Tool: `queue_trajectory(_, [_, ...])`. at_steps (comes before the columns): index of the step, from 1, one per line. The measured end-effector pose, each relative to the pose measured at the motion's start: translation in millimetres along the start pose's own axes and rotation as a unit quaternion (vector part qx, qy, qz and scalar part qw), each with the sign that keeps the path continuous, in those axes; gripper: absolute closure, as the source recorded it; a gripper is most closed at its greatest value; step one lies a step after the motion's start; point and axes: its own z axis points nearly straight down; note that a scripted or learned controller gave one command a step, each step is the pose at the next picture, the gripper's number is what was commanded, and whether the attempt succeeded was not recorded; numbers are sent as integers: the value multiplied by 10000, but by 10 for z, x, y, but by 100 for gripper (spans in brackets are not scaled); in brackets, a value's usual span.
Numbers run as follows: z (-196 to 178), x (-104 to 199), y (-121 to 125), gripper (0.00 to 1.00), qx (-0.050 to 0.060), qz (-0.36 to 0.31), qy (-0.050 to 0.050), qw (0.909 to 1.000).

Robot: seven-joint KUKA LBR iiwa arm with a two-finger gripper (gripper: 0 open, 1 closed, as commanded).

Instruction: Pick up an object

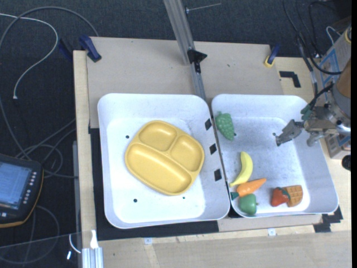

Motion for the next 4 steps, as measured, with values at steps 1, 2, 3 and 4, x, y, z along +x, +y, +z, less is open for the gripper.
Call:
queue_trajectory(1, [430,4,-42,0,0,1,1,10000])
queue_trajectory(2, [982,95,12,0,9,-5,6,10000])
queue_trajectory(3, [836,88,33,100,-40,-8,-7,10000])
queue_trajectory(4, [268,188,27,100,-70,-14,-21,10000])
